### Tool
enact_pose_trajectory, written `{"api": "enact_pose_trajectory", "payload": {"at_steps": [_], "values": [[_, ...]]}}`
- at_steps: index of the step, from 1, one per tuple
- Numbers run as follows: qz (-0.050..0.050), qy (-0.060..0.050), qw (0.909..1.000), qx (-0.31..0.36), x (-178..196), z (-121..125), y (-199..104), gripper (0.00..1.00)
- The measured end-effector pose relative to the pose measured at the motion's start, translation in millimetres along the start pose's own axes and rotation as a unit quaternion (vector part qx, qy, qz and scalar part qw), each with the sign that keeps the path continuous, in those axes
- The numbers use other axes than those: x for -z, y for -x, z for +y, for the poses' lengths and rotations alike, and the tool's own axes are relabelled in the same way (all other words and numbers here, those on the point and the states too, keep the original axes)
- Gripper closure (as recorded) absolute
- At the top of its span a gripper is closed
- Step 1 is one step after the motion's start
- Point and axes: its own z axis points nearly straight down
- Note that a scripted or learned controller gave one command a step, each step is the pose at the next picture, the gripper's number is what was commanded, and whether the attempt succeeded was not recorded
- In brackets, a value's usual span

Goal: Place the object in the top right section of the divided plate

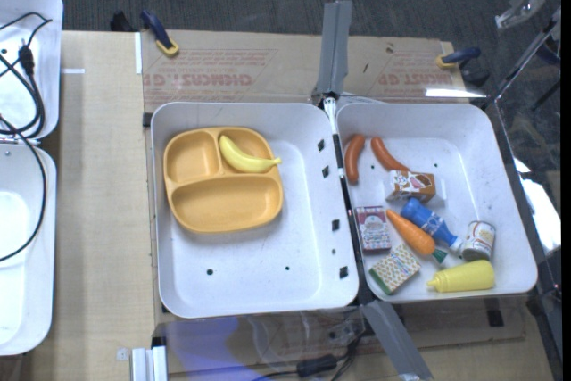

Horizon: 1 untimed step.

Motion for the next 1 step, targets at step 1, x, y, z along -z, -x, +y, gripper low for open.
{"api": "enact_pose_trajectory", "payload": {"at_steps": [1], "values": [[-0.001,0.000,1.0000,0.006,-0.5,1.1,40.8,0.00]]}}
